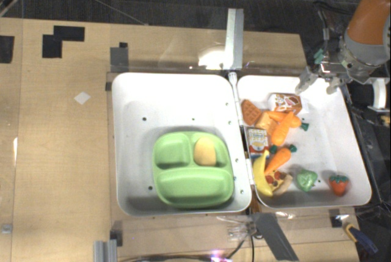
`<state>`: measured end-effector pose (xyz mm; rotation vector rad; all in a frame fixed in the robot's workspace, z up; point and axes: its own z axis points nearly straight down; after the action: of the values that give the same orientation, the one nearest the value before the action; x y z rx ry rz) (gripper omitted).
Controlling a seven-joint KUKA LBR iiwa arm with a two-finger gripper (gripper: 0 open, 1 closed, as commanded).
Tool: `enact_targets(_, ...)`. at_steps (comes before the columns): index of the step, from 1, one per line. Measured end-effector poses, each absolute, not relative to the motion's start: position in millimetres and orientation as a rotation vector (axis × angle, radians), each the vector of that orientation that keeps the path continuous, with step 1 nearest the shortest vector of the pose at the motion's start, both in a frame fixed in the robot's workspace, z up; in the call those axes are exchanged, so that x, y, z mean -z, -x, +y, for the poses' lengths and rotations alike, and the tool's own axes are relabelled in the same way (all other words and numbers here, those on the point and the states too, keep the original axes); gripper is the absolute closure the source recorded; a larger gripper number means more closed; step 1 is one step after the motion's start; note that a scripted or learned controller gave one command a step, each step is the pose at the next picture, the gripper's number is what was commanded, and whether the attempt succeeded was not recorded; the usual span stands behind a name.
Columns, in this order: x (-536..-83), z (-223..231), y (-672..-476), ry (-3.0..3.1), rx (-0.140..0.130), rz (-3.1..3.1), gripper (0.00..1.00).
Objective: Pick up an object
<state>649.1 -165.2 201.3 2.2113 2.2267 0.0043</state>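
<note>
My gripper (317,85) hovers over the far edge of the right bin (349,132), its two fingers spread open with nothing between them. Just below and left of it lies a snack packet (286,102). Further toy food is heaped along the bin's left side: a waffle (250,112), an orange carrot (285,126), a small carton (258,140), a second carrot (278,157), a banana (261,174) and a pizza slice (278,182). A green piece (306,180) and a red strawberry (338,184) lie near the front wall.
The left bin (134,108) holds a green compartment tray (192,169) with a yellow lemon-like fruit (205,151) in its right pocket. A metal post (234,35) stands behind the divider between the bins. Bare white floor shows in the right bin's right half.
</note>
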Motion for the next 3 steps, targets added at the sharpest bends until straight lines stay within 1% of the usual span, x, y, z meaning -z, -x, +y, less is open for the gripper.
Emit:
enact_targets(1,-96,-148,-607.3,-2.221,-0.007,2.215,0.00)
enact_targets(2,-92,-142,-579.3,-2.247,-0.017,2.176,0.00)
enact_targets(3,-105,-139,-582.4,-2.241,-0.027,2.178,1.00)
